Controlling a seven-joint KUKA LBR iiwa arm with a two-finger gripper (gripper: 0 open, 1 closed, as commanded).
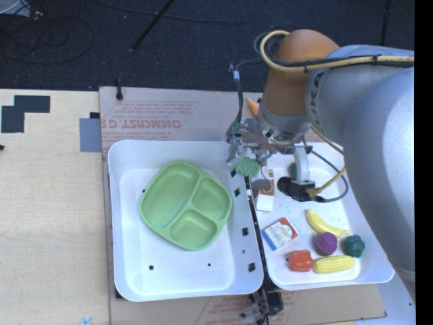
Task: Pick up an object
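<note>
Fingers [247, 160] grasp green toy [246, 166] above ridge between bins [252, 208].

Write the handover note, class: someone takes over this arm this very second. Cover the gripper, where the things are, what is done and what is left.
Gripper: over the divide between the bins, near their far end; a small green item sits at its tip, but whether it is gripped cannot be told.
Left bin: green divided plate.
Right bin: banana, purple piece, dark green piece, corn, red-orange piece, small carton.
Done: no confirmed pick.
Left: confirm a grasp and lift.
</note>
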